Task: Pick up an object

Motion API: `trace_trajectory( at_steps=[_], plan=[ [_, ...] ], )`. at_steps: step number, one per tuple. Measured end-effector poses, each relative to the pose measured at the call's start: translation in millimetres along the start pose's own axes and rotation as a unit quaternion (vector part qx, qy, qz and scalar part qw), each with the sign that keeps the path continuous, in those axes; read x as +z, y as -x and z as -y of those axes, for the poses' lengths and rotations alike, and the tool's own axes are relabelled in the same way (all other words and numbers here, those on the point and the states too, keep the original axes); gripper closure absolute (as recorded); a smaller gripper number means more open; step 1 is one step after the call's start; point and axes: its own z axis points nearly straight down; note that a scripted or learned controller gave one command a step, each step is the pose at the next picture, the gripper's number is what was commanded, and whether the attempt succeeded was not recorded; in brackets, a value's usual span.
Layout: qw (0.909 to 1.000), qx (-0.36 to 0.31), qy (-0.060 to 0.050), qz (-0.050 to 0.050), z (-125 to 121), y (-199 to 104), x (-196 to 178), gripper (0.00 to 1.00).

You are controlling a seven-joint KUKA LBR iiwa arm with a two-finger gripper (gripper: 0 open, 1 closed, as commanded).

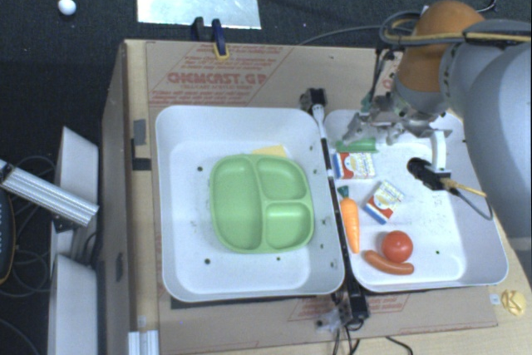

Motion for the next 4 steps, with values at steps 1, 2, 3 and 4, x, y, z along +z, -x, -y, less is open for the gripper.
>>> trace_trajectory(
  at_steps=[1, 2, 3, 4],
  plan=[
    [1.0000, 0.003, -0.002, -0.001, 2, 7, 12, 0.00],
    [1.0000, 0.002, 0.001, 0.000, 0, 7, -1, 1.00],
    [1.0000, 0.002, 0.001, 0.000, 0, 7, -1, 0.00],
    [1.0000, 0.002, -0.002, -0.001, 2, 7, 12, 0.00]
  ],
)
